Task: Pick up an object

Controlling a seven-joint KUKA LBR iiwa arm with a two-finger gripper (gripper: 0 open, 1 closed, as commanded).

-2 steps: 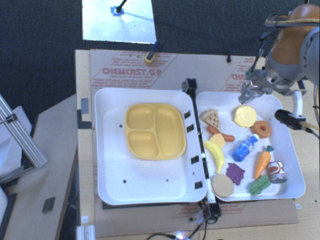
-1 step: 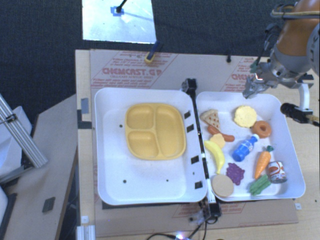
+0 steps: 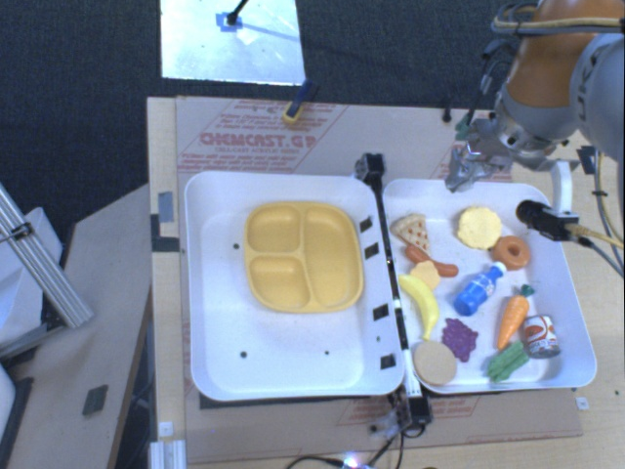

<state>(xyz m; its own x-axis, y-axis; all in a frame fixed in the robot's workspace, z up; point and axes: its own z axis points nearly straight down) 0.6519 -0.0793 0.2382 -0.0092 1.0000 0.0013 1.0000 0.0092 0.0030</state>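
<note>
Toys lying scattered in right bin: pizza slice, yellow disc, donut, sausage, blue bottle, banana, carrot, grapes, can, cookie. Hand hovering over that bin's far rim, apart from every toy; grip impossible to tell. Yellow tray sitting in left bin. Bins resting side by side on cardboard-covered table. Dark carpet lying beyond, carrying silver plate.
</note>
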